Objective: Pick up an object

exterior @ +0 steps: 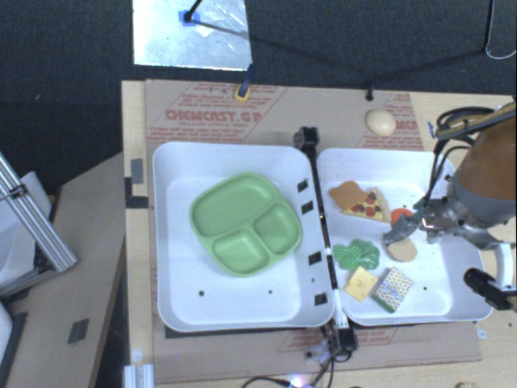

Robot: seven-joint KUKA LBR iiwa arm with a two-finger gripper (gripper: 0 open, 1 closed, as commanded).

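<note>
We read red print on the cardboard [210, 111] under the bins: large letters that look like "CHEMCAST GP", with smaller lines below too fine to make out. The same print repeats, partly hidden, near the egg [380, 121] behind the right bin [464, 297].

The gripper [404, 231] hangs low over the right bin, its grey fingertip [396, 236] just above the tan cookie [402, 250] and beside an orange piece [399, 215]. We cannot tell whether the claw is released or clenched, and we see nothing between its fingers.

The other pieces lie in the same bin: a pizza slice [358, 200] to the back, a green leafy toy [358, 255], a yellow block [361, 283] and a patterned block [393, 288] towards the front, the two blocks just beside each other.

In the left bin [178, 297] sits a green divided plate [245, 223].
</note>
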